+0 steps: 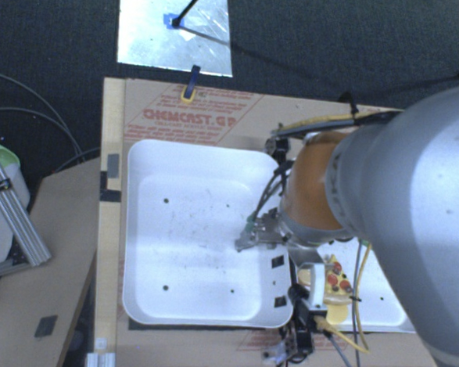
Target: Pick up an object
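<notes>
You could not tell whether the gripper [261, 237] under the arm [402, 183] was spread. The yellow-and-red item [334, 282] lay lower right in the right bin [383, 305]; centring above it first looked wise.

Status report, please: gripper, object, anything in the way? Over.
Gripper low at left bin, by its right wall. Red-yellow thing lies in right bin, not gripped. Arm hides most of that bin.

Light is even and fairly bright, coming from overhead. Left bin [187, 231] is near blown-out white, with faint grey shading on its walls. Arm [416, 200] sits close to the lens, soft and out of focus. Glare patches on metal sheet [174, 26]. Floor [52, 33] is dark. Overall low-res.
</notes>
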`<state>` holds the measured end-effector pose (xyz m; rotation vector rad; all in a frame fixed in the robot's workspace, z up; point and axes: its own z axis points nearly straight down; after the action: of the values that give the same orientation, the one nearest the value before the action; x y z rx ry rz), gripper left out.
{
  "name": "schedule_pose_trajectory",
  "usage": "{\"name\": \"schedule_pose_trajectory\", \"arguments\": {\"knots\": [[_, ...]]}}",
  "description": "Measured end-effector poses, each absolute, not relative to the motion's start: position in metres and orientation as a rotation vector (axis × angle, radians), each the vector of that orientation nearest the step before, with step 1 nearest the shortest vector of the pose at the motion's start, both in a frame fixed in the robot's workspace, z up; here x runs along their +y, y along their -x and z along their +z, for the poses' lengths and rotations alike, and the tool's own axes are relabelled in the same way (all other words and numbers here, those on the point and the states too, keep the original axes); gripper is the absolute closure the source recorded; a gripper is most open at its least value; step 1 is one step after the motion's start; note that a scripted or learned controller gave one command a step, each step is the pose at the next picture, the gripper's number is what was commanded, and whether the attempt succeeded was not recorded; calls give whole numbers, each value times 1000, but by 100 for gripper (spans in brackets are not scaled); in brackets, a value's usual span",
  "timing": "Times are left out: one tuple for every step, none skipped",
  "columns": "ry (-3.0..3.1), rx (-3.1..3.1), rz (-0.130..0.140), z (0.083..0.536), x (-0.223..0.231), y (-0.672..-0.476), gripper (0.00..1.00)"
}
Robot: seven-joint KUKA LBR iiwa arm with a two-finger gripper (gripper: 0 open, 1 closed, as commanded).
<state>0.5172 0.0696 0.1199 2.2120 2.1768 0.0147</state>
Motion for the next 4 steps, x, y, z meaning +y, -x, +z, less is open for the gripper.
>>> {"name": "schedule_pose_trajectory", "arguments": {"knots": [[-2223,2221,-5,142,102,-500,0],[-2212,2229,2,82,155,-536,0],[-2213,2236,1,84,220,-483,0],[-2213,2217,19,183,188,-558,0]]}}
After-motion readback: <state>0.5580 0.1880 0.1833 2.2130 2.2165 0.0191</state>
